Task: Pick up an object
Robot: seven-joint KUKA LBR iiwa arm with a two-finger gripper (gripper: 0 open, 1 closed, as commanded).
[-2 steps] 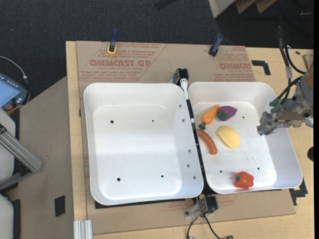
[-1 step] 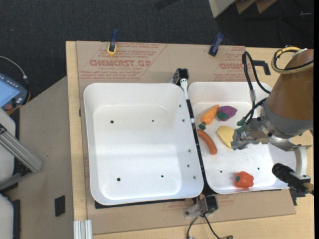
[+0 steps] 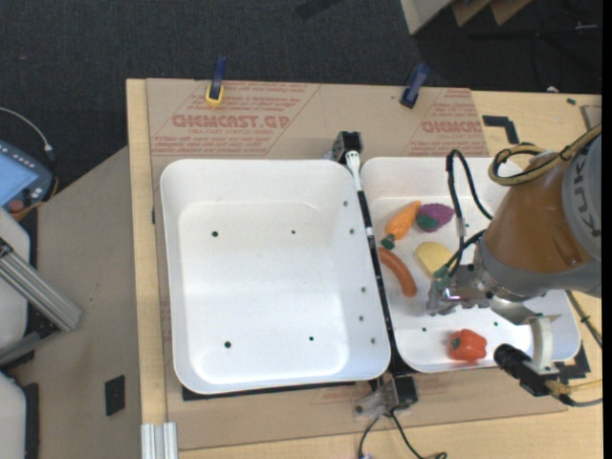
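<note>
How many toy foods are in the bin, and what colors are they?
Orange carrot: 1
Purple one: 1
Yellow one: 1
Orange-red sausage shape: 1
Red pepper: 1
Total: 5, all in the right bin.

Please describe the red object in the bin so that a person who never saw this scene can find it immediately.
Look at the right bin, where the arm reaches in. The red pepper lies alone near its front edge, just in front of the hand. It is the only red, rounded item; the carrot and sausage farther back are long.
</note>
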